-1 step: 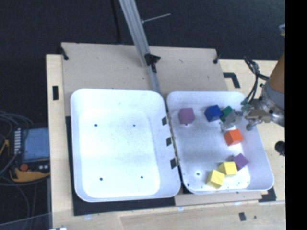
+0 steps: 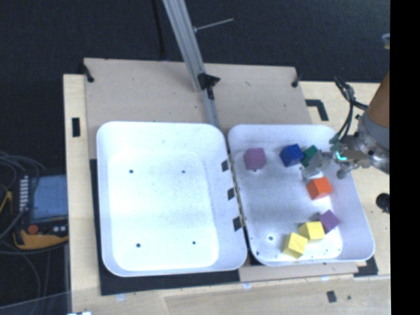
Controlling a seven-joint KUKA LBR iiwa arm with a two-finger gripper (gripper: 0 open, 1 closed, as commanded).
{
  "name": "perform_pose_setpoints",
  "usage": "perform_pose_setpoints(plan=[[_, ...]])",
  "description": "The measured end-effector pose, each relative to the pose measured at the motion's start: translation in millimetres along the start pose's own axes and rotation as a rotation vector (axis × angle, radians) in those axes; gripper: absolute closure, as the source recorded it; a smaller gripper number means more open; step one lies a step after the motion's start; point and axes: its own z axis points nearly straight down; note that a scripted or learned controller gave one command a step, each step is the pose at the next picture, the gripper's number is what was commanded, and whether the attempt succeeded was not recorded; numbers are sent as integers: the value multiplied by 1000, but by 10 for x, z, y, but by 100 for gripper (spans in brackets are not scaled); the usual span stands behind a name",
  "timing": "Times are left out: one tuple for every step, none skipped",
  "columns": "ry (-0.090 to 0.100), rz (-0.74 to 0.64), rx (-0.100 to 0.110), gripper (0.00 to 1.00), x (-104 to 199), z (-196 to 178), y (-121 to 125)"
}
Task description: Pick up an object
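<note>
1. The bench (image 2: 75, 176) is carrying two shallow white bins side by side, with a slanted metal rail (image 2: 187, 41) standing behind them
2. The left bin (image 2: 108, 195) is lying next to the right bin (image 2: 262, 202), their inner rims nearly touching
3. The arm (image 2: 380, 120) is reaching in from the right edge, above the upper right corner of the right bin
4. The gripper (image 2: 318, 166) is hanging over the upper right part of that bin; its fingers are blurred, so I cannot tell whether they are wide or narrow, and nothing is plainly sitting between them
5. An orange block (image 2: 319, 188) is lying just below the gripper, possibly touching it
6. A blue block (image 2: 291, 154) is sitting near the back rim, with a green block (image 2: 310, 154) just beside it on the right, close to the gripper
7. A pink-purple block (image 2: 254, 157) is resting apart to the left, near the bin's inner wall
8. Two yellow blocks are lying near the front rim, one (image 2: 313, 230) higher and one (image 2: 295, 244) lower left
9. A small purple block (image 2: 329, 220) is sitting just beside the upper yellow one
</note>
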Motion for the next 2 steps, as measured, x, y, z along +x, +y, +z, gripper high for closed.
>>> perform_pose_setpoints(plan=[[1,2,7,0,-10,623,-49],[1,3,5,0,47,1068,-69]])
